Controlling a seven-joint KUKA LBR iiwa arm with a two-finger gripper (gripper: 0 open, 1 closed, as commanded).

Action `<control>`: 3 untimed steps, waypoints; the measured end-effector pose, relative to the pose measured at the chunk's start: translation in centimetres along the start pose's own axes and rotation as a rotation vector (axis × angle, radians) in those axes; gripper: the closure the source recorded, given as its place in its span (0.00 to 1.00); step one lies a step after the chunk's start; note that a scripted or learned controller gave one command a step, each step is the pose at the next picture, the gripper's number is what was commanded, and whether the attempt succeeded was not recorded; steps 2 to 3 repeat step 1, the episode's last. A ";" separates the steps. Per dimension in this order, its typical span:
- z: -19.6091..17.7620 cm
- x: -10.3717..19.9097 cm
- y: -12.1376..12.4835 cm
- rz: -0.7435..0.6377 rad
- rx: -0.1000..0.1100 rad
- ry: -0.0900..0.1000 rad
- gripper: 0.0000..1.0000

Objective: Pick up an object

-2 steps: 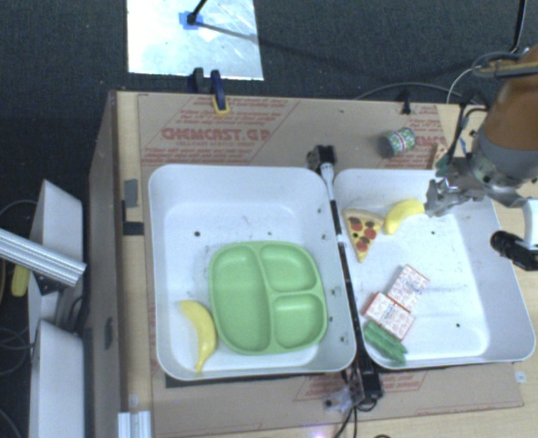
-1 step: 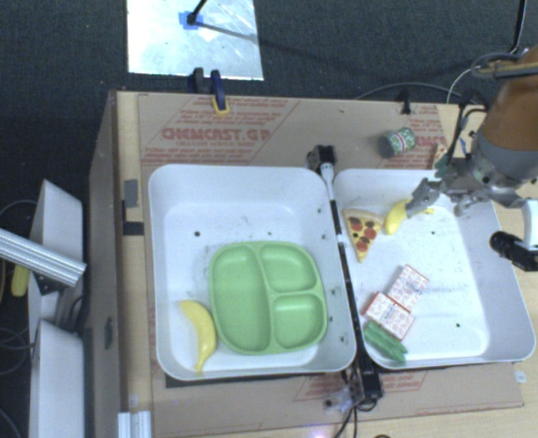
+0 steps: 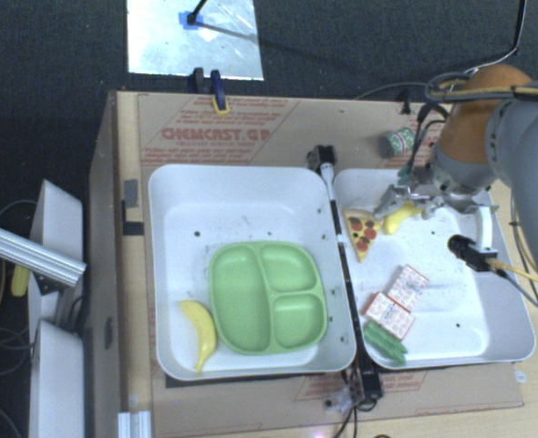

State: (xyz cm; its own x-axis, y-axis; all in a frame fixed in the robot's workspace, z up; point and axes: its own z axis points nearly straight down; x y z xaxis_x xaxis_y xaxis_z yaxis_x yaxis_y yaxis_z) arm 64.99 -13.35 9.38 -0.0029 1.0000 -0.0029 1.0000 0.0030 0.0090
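The gripper point(image 3: 413, 197) is hanging low over the right bin point(image 3: 451, 322), right by a small yellow thing point(image 3: 397, 218), maybe touching it. It is too blurry to see if it is squeezing anything. A pizza slice point(image 3: 361, 231) is lying just beside the yellow thing.

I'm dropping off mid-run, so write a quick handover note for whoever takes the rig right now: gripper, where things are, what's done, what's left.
Gripper: low over the far side of the right bin, right beside a small yellow piece. No grasp can be confirmed.
Right bin also holds a pizza slice by its left wall, red-and-white boxes and a green pod at the near edge.
Left bin: green divided plate with a banana beside it.
Done: nothing visibly lifted.
Left: secure one object, probably the yellow piece, and raise it.
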 end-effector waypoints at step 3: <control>-0.9 0.0 -0.2 0.000 0.013 0.004 1.00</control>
